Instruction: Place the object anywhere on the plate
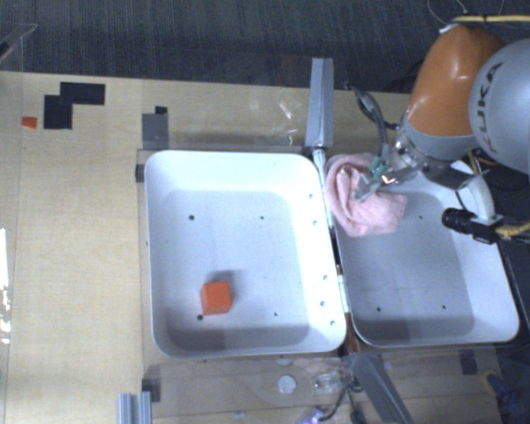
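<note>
Your gripper (377, 177) sits low over the pink cloth (362, 208), which lies bunched in the far left corner of the right bin (424, 281), pressed up against the wall it shares with the left bin (247, 184). The tool looks to be touching the top of the heap, perhaps sunk a little into a fold. You cannot tell from here whether its jaws are clenched on the fabric or released, since the folds and the wrist hide them.

The cloth is heaped rather than spread, so you would judge it a soft thing that will give under the tool and may slip out of a shallow pinch. The corner spot also leaves little room on the wall side, which may be why the arm (450, 78) comes in at a slant from the right.

The other loose thing is an orange cube (216, 297), flat on the floor of the left bin near its front, well apart from the gripper. Which of the two is your object, and what counts as the plate, you cannot tell; going by where the arm is, the cloth is the one in hand and nothing looks placed yet
</note>
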{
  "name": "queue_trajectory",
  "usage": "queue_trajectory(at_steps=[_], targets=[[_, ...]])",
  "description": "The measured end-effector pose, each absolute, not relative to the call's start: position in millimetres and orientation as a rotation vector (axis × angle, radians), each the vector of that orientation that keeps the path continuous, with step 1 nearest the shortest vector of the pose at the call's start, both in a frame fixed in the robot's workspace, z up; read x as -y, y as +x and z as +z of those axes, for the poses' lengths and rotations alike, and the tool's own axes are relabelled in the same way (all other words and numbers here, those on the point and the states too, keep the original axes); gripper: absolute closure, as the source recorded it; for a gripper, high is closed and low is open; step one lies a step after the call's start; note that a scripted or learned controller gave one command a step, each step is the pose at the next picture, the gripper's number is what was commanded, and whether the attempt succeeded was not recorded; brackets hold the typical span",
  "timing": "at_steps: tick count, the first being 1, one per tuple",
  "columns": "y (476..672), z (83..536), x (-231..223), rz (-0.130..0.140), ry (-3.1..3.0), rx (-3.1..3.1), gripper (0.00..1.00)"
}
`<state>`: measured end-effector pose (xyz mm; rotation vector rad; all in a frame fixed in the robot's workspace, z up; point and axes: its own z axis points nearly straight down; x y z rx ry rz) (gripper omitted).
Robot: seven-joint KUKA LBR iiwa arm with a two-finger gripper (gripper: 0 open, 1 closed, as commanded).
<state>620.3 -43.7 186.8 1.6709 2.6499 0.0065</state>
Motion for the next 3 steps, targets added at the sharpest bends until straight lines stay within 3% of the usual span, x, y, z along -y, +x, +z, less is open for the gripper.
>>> queue_trajectory(at_steps=[1,2,3], targets=[[623.0,227,42,0.009,1.660,-2.655,1.00],[612.8,225,-13,0.007,1.096,-2.935,1.00],[617.6,228,-66,0.007,0.485,-3.091,1.00]])
